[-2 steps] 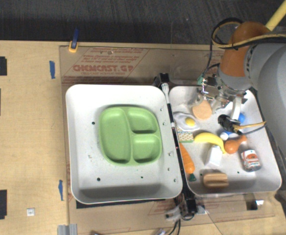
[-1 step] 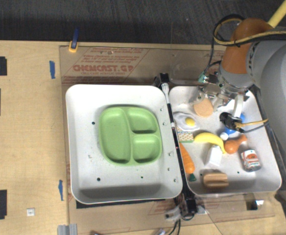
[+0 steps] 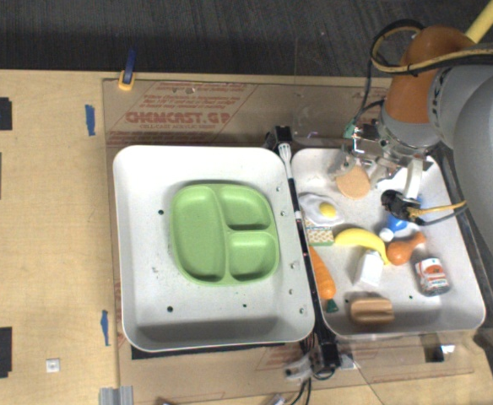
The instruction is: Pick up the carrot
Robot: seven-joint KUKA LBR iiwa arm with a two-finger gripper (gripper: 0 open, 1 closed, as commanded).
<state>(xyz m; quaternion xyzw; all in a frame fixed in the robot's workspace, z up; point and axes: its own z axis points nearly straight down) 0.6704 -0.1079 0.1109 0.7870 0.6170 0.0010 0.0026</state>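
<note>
Gripper (image 3: pixel 371 160): near right bin's (image 3: pixel 462 310) back edge, over a tan round item (image 3: pixel 354 184); grip state cannot tell. Carrot (image 3: pixel 322 277): against bin's left wall, well apart. Pick not yet begun.

Even, bright overhead light falls on my bench. The shallow white left bin (image 3: pixel 137 226) glares softly, nearly washed out around the green divided plastic tray (image 3: pixel 225 230). Shadows beside it are short and faint. Everything looks slightly soft and grainy.
</note>
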